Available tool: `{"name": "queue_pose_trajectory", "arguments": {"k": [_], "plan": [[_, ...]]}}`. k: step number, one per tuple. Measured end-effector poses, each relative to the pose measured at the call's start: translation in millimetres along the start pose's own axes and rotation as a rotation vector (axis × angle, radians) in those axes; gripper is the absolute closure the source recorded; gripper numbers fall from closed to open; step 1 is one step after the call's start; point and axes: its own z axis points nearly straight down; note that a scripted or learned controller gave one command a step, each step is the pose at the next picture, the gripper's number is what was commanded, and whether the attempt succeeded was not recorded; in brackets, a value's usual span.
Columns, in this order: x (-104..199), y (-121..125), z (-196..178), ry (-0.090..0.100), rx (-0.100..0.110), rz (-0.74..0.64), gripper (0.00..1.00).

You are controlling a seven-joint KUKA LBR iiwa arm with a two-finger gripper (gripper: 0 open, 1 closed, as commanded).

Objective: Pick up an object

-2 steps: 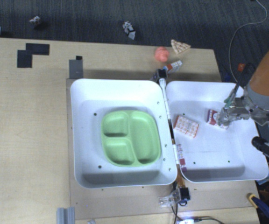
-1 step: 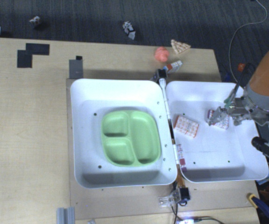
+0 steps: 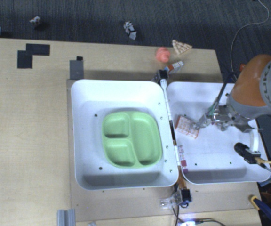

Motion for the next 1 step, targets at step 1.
{"name": "queue_pose_trajectory", "arguments": {"k": [1], "plan": [[36.5,-66.2,2.3,-0.002,0.002,0.003,0.00]]}}
